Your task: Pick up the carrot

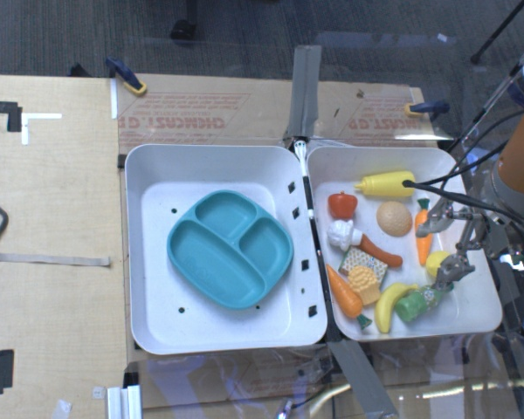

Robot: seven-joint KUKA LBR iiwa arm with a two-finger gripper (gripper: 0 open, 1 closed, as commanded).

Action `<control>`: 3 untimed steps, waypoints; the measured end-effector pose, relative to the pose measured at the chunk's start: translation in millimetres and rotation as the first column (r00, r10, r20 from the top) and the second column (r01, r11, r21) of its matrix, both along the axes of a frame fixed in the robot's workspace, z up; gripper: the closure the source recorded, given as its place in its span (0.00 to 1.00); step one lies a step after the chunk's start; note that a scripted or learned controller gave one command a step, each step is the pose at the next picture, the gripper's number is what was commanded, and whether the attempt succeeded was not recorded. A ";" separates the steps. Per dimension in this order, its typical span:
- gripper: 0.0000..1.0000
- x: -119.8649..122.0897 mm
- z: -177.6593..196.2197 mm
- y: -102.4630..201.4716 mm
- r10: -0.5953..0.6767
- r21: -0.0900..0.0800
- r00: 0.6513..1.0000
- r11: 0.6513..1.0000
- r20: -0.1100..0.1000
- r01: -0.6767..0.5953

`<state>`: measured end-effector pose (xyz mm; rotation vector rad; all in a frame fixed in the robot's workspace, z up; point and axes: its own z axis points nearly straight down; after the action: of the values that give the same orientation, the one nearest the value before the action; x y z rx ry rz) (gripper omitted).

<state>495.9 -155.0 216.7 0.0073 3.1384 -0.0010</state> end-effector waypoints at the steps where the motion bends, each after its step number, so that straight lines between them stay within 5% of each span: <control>1: 0.00 12.5 -116.8 -67.2 0.059 0.000 0.998 0.998 0.000 -0.059; 2: 0.00 51.4 -123.9 -66.3 -0.179 0.000 0.984 0.984 0.001 0.179; 3: 0.00 106.5 -108.9 -66.5 -0.125 0.000 0.992 0.992 0.003 0.125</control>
<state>602.5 -221.5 107.8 0.2030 3.1287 -0.0020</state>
